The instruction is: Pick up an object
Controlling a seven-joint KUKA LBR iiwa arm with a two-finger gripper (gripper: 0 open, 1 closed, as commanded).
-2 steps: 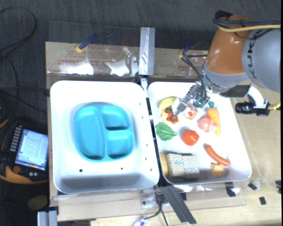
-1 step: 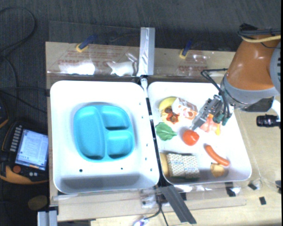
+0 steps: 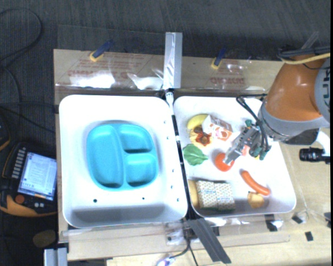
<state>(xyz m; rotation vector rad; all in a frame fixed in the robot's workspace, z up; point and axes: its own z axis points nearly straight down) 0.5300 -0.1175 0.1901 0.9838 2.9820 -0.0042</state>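
Dark grey ribbed carpet (image 3: 155,7) around a wooden bench (image 3: 64,65). Black cables (image 3: 11,43) loop across floor at left. Handheld control pendant (image 3: 30,179), lit screen, orange casing, lies left of bench. Clear plastic sheet (image 3: 111,71) clipped along bench's far edge; light even, overhead

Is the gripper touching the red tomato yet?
Cannot tell. In the camera view the gripper overlaps the tomato from above, hiding any contact or gap.
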